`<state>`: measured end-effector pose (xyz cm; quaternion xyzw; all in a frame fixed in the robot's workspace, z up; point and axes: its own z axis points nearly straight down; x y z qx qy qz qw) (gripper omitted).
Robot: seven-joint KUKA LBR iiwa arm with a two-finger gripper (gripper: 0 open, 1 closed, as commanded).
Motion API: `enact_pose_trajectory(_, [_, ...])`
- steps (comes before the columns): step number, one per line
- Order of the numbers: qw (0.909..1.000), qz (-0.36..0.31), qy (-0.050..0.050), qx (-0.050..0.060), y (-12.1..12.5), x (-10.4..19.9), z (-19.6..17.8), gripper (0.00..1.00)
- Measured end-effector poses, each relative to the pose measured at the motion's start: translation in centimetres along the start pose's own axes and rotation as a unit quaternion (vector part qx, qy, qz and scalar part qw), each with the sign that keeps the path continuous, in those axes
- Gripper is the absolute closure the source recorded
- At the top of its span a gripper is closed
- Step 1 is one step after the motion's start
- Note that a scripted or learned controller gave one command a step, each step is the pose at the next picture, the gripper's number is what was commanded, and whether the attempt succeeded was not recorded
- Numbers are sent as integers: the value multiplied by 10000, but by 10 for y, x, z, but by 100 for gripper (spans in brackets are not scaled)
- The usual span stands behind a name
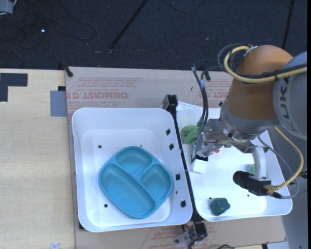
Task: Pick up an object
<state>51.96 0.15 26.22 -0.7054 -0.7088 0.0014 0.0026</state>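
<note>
Leftward, bin (83, 139) holds blue tray (136, 181); right bin (280, 206), perhaps sponge (219, 206).

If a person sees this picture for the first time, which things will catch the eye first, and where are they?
First comes the big blue divided plate, lying flat in the left bin. Next is the arm's orange band at upper right, with the gripper low over the right bin near the divider. A green object lies beside the gripper, and a dark teal one near the front wall.

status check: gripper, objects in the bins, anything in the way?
Gripper low in right bin, by divider; grasp unclear. Green object beside it, dark teal object near front. Blue divided plate in left bin.
</note>
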Motion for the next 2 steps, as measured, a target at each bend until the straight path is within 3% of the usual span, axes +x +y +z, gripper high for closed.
enact_pose_trajectory(1, [10000,5,-7,1,8,56,11,100])
enact_pose_trajectory(2, [10000,7,-8,5,-1,97,20,100])
